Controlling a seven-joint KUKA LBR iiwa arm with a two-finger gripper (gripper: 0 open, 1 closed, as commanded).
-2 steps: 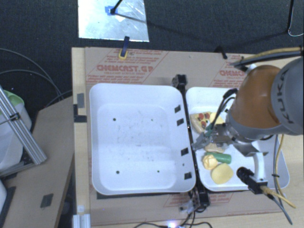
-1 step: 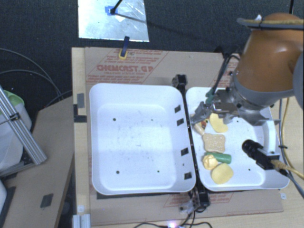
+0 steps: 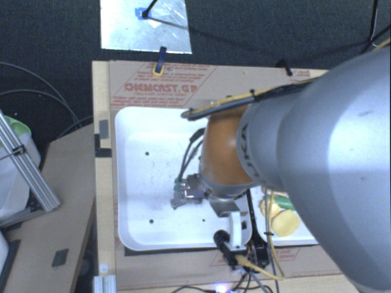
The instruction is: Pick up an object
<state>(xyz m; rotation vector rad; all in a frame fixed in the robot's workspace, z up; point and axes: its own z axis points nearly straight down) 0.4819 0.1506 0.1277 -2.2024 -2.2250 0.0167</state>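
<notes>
The grey arm [image 3: 330, 157] reaches in from the right and covers most of the right bin. Its orange band [image 3: 223, 148] hangs over the right side of the left white bin [image 3: 131, 163]. Below the band, the gripper [image 3: 182, 195] points down over the middle of the left bin floor, close to its surface. I see no object under it or beside it. A yellow rounded object [image 3: 284, 220] with a bit of green next to it lies in the right bin, at the arm's lower edge, partly hidden.
Both bins rest on a brown printed cardboard sheet [image 3: 162, 85]. A shiny metal plate [image 3: 145, 17] lies on the dark floor behind. An aluminium frame [image 3: 27, 170] stands at the left. Cables and a connector [image 3: 235, 255] hang near the front rim.
</notes>
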